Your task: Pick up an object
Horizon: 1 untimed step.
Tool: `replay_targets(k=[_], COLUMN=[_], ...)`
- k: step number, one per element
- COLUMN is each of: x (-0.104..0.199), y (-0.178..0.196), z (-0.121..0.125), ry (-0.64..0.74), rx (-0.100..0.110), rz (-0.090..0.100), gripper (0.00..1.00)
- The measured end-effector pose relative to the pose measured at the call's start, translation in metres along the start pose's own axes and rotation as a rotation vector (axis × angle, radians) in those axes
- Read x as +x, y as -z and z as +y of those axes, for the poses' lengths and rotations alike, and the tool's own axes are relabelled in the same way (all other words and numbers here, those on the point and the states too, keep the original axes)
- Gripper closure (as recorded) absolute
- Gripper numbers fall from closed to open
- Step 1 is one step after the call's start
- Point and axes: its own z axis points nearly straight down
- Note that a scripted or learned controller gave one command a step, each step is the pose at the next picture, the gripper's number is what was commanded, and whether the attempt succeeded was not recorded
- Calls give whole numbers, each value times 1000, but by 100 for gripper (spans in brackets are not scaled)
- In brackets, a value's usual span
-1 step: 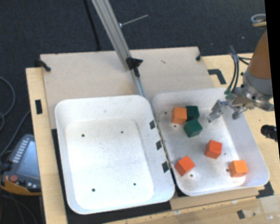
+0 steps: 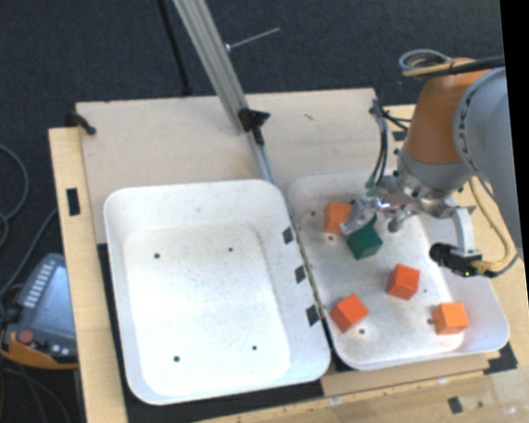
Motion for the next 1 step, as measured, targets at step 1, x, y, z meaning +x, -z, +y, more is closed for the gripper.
replay_targets(k=[1], x=[58], y=[-30], z=[30], ry=[-3], rx=[4], rz=[-10], gripper=[0])
